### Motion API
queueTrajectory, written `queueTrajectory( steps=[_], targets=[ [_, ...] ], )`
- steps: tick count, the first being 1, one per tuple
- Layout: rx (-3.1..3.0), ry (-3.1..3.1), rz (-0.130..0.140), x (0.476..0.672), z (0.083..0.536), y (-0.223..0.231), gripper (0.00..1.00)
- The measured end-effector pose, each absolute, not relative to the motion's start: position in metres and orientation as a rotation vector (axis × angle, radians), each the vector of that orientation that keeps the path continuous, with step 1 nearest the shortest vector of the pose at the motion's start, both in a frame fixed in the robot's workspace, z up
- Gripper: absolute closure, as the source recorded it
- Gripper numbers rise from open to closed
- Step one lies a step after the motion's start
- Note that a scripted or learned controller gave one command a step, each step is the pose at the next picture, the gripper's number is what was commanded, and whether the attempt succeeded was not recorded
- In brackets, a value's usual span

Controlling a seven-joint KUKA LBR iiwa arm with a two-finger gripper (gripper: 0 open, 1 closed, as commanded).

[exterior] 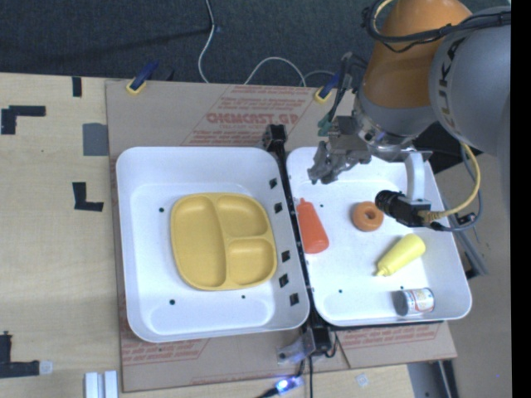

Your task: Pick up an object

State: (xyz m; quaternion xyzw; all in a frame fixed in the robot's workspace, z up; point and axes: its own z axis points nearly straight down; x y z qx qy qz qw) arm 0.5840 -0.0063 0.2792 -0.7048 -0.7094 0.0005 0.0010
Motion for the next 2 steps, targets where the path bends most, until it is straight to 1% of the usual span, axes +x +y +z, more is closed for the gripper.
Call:
queueTrajectory(
  steps=[1,2],
  targets=[
    [-2.215,-2.227,0.002,0.590,0.275,0.051,1.00],
    [-2.215,-2.226,0.003,0.594,0.269,0.098,1.00]
  ],
)
